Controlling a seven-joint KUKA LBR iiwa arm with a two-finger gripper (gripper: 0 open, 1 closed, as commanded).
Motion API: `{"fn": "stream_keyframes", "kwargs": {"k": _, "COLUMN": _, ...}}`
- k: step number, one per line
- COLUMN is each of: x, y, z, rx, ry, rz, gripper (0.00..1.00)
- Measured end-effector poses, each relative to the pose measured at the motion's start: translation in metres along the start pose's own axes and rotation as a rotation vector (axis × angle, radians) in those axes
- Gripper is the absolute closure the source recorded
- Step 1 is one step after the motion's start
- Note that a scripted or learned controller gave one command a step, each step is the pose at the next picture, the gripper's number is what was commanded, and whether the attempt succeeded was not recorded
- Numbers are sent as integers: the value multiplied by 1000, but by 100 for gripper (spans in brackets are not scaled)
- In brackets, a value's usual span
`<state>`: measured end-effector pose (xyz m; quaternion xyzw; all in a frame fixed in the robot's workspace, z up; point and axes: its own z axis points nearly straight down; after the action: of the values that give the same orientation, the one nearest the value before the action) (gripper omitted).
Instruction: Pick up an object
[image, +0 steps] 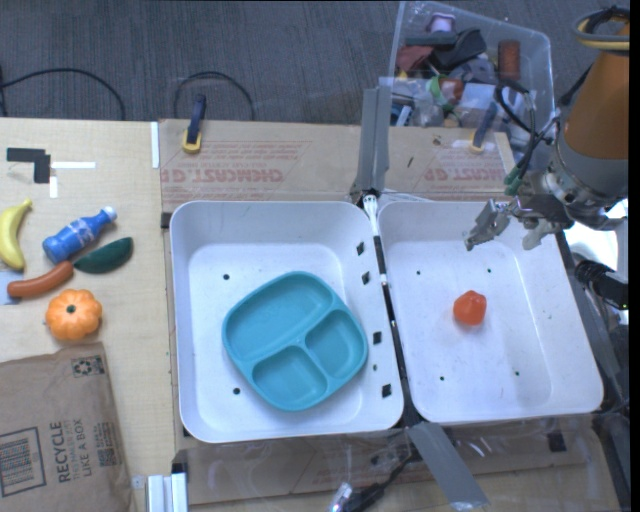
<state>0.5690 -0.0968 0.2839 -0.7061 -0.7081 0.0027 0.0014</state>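
Smooth teal divided plate (295, 340) fills one bin; hand (508, 225) spread wide, holding nothing, above lumpy orange-red object (470, 308).

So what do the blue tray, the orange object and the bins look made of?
The tray: likely hard plastic, matte teal, with three moulded compartments and rounded edges. The orange object: too small to be sure; it looks like smooth plastic or rubber with a dull sheen. The bins: seemingly thin white plastic with smooth, rounded walls.

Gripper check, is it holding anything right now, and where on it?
Nothing is held. The gripper hovers above the right bin, apart from the red object.
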Motion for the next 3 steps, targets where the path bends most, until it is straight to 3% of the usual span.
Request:
{"fn": "stream_keyframes", "kwargs": {"k": 1, "x": 33, "y": -51, "z": 96, "rx": 3, "ry": 1, "rz": 107, "gripper": 0}}
{"fn": "stream_keyframes", "kwargs": {"k": 2, "x": -50, "y": -58, "z": 111, "rx": 1, "ry": 2, "rz": -1, "gripper": 0}}
{"fn": "stream_keyframes", "kwargs": {"k": 3, "x": -55, "y": 15, "z": 194, "rx": -3, "ry": 2, "rz": 50, "gripper": 0}}
